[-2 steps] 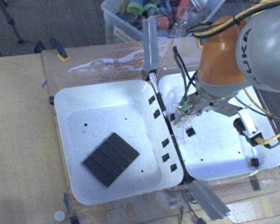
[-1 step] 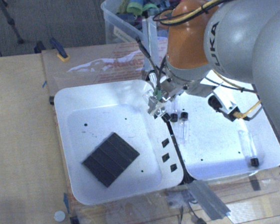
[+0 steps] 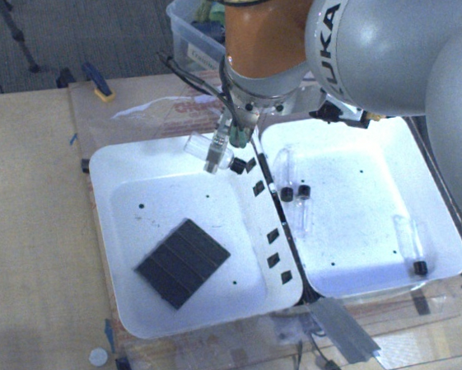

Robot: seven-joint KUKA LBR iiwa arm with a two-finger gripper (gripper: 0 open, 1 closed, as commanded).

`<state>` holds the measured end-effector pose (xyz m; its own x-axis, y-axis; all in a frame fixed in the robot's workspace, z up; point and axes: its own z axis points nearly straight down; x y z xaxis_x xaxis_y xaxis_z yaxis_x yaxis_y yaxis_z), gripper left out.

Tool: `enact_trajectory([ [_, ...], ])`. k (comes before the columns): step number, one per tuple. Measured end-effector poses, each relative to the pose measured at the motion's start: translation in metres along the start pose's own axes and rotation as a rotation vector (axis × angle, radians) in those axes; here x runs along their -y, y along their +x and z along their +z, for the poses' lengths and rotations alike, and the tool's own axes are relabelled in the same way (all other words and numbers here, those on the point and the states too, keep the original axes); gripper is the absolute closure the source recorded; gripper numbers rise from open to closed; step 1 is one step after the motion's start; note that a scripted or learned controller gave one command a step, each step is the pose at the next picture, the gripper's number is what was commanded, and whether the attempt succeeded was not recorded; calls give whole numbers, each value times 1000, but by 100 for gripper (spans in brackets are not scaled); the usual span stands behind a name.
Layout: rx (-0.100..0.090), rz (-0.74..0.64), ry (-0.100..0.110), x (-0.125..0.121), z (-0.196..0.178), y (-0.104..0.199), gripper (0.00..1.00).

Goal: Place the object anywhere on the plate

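- Gripper (image 3: 220, 150) clasps a clear tube (image 3: 207, 151) above the left bin (image 3: 112, 235).
- Tube's long axis tilts, running upper-left to lower-right.
- Dark square plate (image 3: 183, 262) lies below, well apart.

The only lettering that could be read was the maker's name, "KUKA", in dark capitals on the grey housing of the arm (image 3: 379, 30), just right of its orange band (image 3: 266, 22); the letters ran up the curved shell at a slant, and the topmost one was partly cut by the curve. Left of the orange band, a label (image 3: 198, 57) on the side of a clear storage box (image 3: 195, 18) carried marks too small to make out.
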<state>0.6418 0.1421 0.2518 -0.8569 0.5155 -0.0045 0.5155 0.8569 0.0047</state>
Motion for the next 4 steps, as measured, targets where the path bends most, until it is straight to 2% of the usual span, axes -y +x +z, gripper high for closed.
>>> enact_trajectory([
  [1,-1,-108,1,-24,-104,9,100],
  [2,0,-226,0,-80,-185,30,100],
  [3,-3,-846,-1,-72,-185,31,100],
  [4,4,-1116,-4,-85,-185,21,100],
])
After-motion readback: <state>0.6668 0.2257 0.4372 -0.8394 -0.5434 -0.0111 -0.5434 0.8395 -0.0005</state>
